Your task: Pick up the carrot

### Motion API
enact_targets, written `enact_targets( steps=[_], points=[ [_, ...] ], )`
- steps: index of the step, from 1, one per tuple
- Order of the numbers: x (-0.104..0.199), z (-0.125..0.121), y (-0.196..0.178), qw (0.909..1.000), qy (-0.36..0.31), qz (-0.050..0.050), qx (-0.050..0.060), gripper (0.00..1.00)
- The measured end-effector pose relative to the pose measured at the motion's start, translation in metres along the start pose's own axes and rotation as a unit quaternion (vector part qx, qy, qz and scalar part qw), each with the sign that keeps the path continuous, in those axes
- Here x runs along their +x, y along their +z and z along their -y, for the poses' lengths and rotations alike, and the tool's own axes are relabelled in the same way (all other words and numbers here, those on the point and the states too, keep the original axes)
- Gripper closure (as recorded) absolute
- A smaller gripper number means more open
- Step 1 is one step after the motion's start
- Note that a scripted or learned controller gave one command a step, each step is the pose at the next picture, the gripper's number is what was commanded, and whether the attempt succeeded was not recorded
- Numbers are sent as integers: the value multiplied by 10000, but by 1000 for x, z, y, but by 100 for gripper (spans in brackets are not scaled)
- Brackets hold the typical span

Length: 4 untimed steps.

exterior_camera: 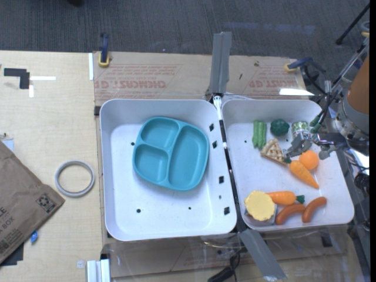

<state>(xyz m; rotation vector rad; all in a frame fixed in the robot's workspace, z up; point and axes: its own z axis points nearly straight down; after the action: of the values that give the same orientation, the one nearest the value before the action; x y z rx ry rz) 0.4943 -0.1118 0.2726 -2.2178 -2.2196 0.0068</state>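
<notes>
carrot (304,174): lies in the right bin (346,213), just below my fingers and slightly toward the bin's outer wall.
long axis: runs on a slant, thick end near me, tip pointing away toward the outer front corner.
gripper (301,144): i hover over the waffle piece (272,151) and the orange round fruit (309,159); the fruit sits between me and the carrot's thick end.
finger state: i cannot tell whether i am spread or pressed together; nothing shows pinched.
second carrot (282,198): smaller, farther below me, beside the yellow biscuit (259,206) and sausages (315,208).
coming move, my judgement: shift down-view past the fruit, turn across the slanted axis, descend at mid-body.
</notes>
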Motion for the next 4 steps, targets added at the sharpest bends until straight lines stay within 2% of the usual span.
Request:
enact_targets(
  steps=[1, 2, 3, 4],
  points=[
    [-57, -4, 71, 9986, 532, -4, 1, 0],
    [-99, -20, 173, 9978, 657, -28, -22, 0],
    [-98, 15, 183, 9981, 619, -49, 0, 0],
    [-105, 12, 132, 9794, 2020, -9, -9, 0]
  ],
)
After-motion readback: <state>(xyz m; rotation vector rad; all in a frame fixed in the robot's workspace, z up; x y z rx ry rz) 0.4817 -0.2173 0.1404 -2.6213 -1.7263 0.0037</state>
